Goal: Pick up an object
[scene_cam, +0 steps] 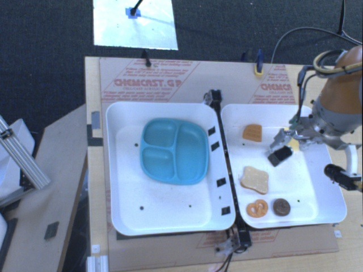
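As you looked down on the table [65,152], you saw the gripper [286,139] hanging over the right bin [334,205], at about 12 o'clock from that bin's centre, with the grey arm [340,103] and its orange band reaching in from 3 o'clock. You could not tell whether the gripper was open or closed.

Four food pieces lay on the floor of the right bin, all apart from one another. An orange-brown nugget [252,132] sat at about 10 o'clock from the bin's centre, near the gripper and at 9 o'clock from it. A slice of bread [254,179] lay at about 8 o'clock from the centre, well below the gripper. A pretzel [257,209] lay at 7 o'clock near the front wall, and a round brown cookie [282,207] lay just beside it at 6 o'clock, on the pretzel's 3 o'clock side.

In the left bin [122,208] you had a blue divided plate [173,151], flat and slightly toward 12 o'clock of that bin's centre. The two bins touched along their shared edge, marked by black tabs, and stood on a sheet [170,78] printed with red lettering.
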Robot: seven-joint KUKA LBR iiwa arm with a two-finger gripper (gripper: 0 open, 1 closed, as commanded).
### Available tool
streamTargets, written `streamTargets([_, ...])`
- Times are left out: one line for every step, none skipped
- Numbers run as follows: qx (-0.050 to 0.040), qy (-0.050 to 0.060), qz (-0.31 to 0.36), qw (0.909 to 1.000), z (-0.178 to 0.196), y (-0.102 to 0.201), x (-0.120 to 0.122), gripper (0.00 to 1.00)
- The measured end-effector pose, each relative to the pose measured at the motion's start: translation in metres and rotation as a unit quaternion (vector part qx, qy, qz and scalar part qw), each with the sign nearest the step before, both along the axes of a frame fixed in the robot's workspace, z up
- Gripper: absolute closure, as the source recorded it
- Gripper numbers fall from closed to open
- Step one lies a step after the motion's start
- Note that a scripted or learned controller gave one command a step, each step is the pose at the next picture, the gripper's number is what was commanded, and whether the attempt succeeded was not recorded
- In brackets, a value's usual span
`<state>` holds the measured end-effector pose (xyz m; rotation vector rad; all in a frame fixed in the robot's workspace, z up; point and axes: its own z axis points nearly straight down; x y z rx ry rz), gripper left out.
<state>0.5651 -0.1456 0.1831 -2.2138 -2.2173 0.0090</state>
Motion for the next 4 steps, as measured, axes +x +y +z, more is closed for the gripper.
streamTargets([-0.0009, -0.005, 0.001, 1.0, 0.006, 0.0, 0.003, 0.0])
streamTargets([-0.0004, -0.003, 0.0, 1.0, -0.056, 0.004, 0.001, 0.0])
streamTargets([-0.0042, -0.014, -0.001, 0.9999, -0.079, 0.002, 0.006, 0.0])
streamTargets([-0.0072, -0.019, -0.001, 0.9998, -0.068, 0.0, 0.009, 1.0])
